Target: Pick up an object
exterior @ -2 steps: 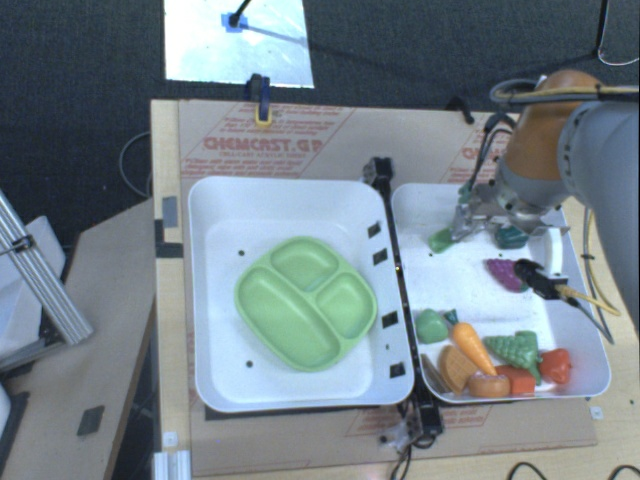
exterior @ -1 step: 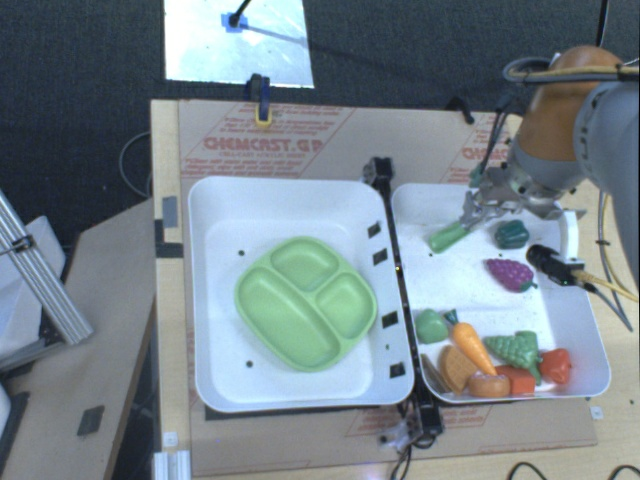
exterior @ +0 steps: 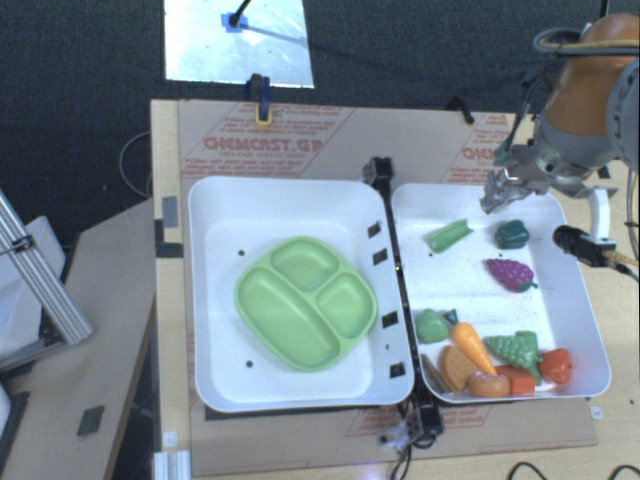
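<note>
Clearly, the left bin (exterior: 215, 268) carries 1 green divided plate (exterior: 305, 303), so targets lie apart in the right bin (exterior: 590, 353). The gripper (exterior: 497, 196) hovers beside the dark green pepper (exterior: 511, 233); I cannot tell its state.

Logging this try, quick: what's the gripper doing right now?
Gripper: above the far edge of the right bin, near the dark green toy; open or shut cannot be told.
</note>
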